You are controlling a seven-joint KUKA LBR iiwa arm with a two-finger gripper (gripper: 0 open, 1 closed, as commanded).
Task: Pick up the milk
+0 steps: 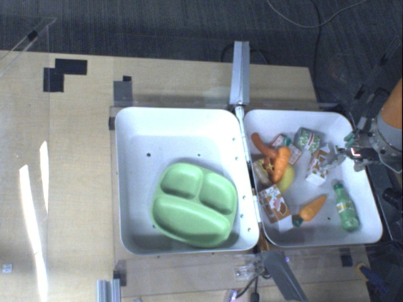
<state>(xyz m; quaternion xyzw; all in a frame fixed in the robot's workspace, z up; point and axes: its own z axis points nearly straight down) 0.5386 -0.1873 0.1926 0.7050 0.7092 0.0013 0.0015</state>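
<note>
Two shallow white bins sit side by side on a pale wooden tabletop [75, 187]. The left bin [132, 131] holds a green divided plate [195, 203], which lies toward the near side of the bin and has three compartments.

The right bin [371, 231] holds a scatter of small things. A milk carton [318, 165], white with a little colour on its faces, lies tilted in the right-hand half of that bin, roughly midway between its far and near walls. A green and white carton [308, 137] lies just beyond it, toward the far wall. A green bottle [345, 207] lies on its side near the right wall, on the near side of the milk carton. A small carrot [313, 208] lies at a slant to the left of the bottle. Along the left side of the bin are a red pepper [263, 146], an orange toy [281, 161], a yellow fruit [287, 180] and a red and white packet [272, 201], all close together.

The gripper [354, 150] is at the right edge of the bin, just right of the milk carton and apart from it. Whether its fingers are spread or closed cannot be told from here, and nothing is seen between them. The arm [391, 115] comes in from the right.
</note>
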